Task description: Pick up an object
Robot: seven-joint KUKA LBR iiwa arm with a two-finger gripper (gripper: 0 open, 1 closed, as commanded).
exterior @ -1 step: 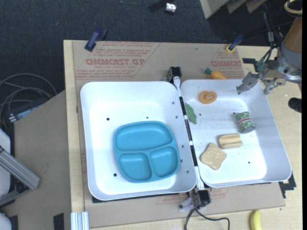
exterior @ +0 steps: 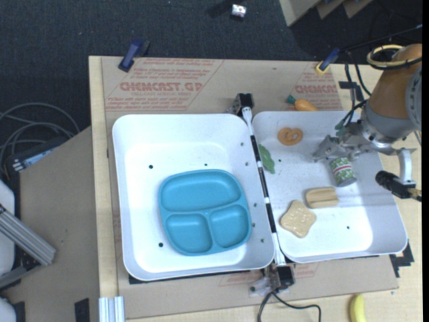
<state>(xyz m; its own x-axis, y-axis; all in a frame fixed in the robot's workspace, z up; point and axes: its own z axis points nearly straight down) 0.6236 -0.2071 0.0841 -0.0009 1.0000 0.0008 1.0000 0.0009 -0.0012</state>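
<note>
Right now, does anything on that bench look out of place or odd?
A few things lie outside the bins: an orange carrot-like toy on the board behind the right bin, and something yellow, perhaps a banana, at the bench's front edge. A green leaf-like piece rests against the seam between the bins.

Two bins sat side by side on the desk (exterior: pixel 167 86). The left bin (exterior: pixel 134 180) held a divided tray (exterior: pixel 203 210) toward 6 o'clock. In the right bin (exterior: pixel 375 233), a pretzel (exterior: pixel 290 136) lay at 11 o'clock, a can (exterior: pixel 343 170) centrally, and a cracker (exterior: pixel 297 219) at 7 o'clock.
</note>
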